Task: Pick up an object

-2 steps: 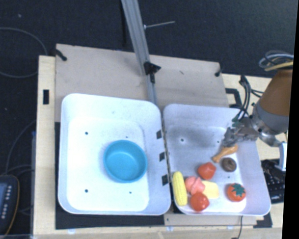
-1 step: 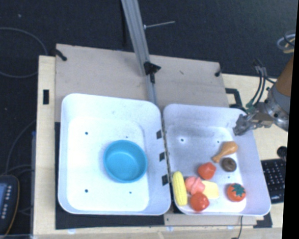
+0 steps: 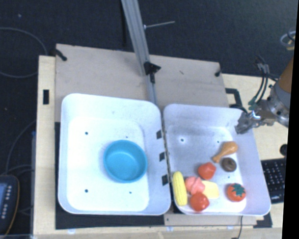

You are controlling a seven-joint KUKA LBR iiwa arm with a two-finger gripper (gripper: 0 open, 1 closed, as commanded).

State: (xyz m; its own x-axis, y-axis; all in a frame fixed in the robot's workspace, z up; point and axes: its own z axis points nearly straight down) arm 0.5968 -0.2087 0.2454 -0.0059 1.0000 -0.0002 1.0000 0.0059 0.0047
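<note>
A glossy blue plastic bowl (image 3: 125, 161) sits in the left bin (image 3: 78, 111) of smooth white plastic, faintly scuffed. At three o'clock, the right bin (image 3: 190, 119) holds shiny plastic toy food, including corn (image 3: 180, 188). The bench (image 3: 117, 71) looks like matt pale wood.

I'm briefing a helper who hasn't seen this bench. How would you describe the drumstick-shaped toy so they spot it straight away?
Look in the right-hand white bin, where the toy foods cluster toward its near end. At the far edge of that cluster lies the drumstick, just above a dark brown round piece. It is the only tan-orange, elongated item with a knobbed end; its neighbours are red, yellow or pink.
</note>
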